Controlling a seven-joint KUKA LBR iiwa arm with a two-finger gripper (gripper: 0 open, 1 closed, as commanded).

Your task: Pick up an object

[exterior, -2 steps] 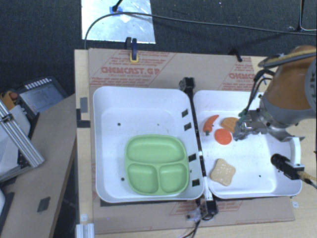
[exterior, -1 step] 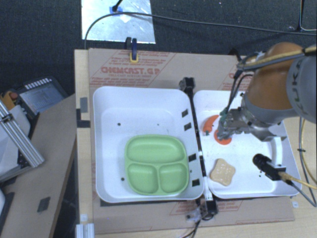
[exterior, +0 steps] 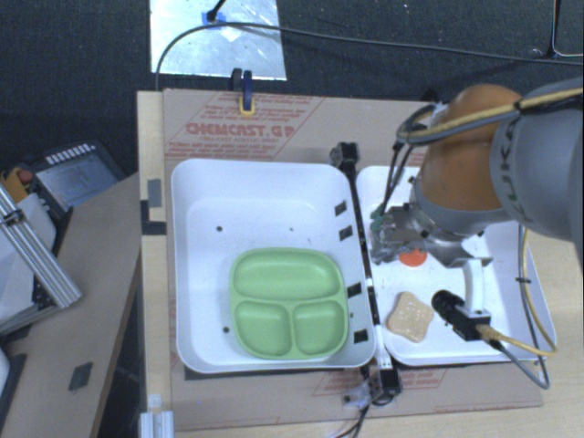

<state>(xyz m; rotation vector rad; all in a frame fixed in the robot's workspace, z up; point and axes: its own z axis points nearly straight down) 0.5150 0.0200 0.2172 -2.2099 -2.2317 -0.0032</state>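
Orange and small, the round object point(exterior: 413, 258) sits in the right bin point(exterior: 511, 340) just right of the fingers point(exterior: 391, 236) — open or closed, I cannot tell — tan sponge-like piece point(exterior: 410, 318) nearer the front

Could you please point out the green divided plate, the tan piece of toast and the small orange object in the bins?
green divided plate point(exterior: 290, 301), camera view, on the ridge between its compartments.
tan piece of toast point(exterior: 410, 318), camera view, on its middle.
small orange object point(exterior: 414, 257), camera view, on its visible top.
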